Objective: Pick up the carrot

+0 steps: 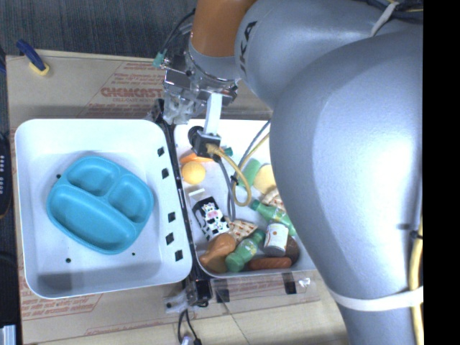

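Carrot [188, 157] lies by the right bin's [248, 130] left wall, just below the tool [175, 112]; I cannot tell how far open the tool is.

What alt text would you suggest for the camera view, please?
The hand of a grey robot arm hangs over the far edge of the right bin, crowded with toy food; the left bin holds a blue divided plate.

Bulky grey arm [345, 135] with an orange band [215, 16] above its metal wrist.
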Tool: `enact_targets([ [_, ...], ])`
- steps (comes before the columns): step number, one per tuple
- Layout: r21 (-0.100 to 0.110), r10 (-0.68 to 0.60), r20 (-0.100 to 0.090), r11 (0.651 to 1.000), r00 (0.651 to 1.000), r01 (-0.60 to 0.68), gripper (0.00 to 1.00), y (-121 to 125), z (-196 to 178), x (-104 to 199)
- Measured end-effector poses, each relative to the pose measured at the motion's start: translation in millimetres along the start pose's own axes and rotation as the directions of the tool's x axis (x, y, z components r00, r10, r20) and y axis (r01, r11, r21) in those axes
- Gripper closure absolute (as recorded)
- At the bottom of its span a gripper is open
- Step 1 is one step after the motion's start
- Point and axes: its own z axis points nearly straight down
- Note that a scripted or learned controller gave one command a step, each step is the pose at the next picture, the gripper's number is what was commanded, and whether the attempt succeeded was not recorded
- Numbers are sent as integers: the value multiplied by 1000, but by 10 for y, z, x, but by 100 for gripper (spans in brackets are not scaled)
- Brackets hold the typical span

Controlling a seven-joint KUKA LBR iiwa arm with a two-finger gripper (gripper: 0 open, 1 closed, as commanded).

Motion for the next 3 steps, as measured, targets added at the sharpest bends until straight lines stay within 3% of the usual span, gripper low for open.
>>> enact_targets([
  [1, 5, 133, 4, 991, 991, -133, 100, -404, 213, -700],
  [2, 3, 35, 0, 999, 999, -35, 100, -644, 110, -181],
  [3, 5, -170, 1, 985, 985, 170, 100, -991, 477, -534],
])
